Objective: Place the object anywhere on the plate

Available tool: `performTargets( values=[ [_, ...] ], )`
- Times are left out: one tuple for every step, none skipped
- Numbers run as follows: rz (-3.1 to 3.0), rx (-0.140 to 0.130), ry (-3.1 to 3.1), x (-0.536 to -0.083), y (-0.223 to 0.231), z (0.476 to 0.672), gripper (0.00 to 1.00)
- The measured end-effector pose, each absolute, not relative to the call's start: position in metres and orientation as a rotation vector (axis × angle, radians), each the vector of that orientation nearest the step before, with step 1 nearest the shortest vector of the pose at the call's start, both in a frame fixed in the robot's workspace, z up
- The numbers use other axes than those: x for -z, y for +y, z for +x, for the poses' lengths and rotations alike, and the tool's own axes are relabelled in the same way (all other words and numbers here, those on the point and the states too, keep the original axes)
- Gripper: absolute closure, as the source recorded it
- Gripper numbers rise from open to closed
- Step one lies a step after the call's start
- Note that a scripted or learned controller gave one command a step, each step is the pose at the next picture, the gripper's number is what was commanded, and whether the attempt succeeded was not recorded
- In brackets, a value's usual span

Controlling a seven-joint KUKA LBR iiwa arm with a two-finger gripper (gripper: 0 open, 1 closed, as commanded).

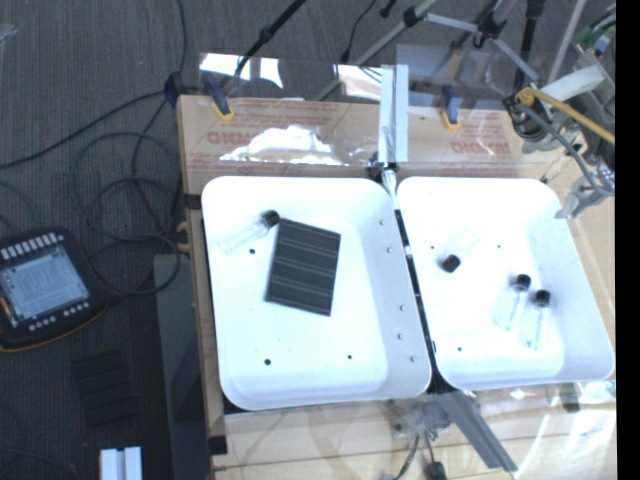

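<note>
A dark ribbed square plate (303, 266) lies flat in the left bin (230, 368), a little right of its middle. A clear vial with a black cap (252, 230) rests just beyond the plate's far left corner, apart from it. In the right bin (590, 353) lie three more clear black-capped vials: one (453, 255) near the left side and two (514, 298) (537, 313) close together at the right. My gripper (584, 196) hangs at the right bin's far right corner, well away from every vial and from the plate, with nothing seen in it.
A raised divider (405, 268) separates the two bins. Clamps, tripod legs and cables (450, 28) crowd the space behind the bench. A pendant (40, 286) lies on the floor to the left.
</note>
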State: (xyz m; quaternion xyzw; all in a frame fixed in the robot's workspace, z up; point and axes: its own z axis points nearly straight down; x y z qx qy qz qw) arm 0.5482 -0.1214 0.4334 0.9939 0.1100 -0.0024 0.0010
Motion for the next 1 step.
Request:
performTargets(
  values=[
    [3.121,0.007,0.345,-0.4334,-0.1214,0.5482,0.00]
  ],
)
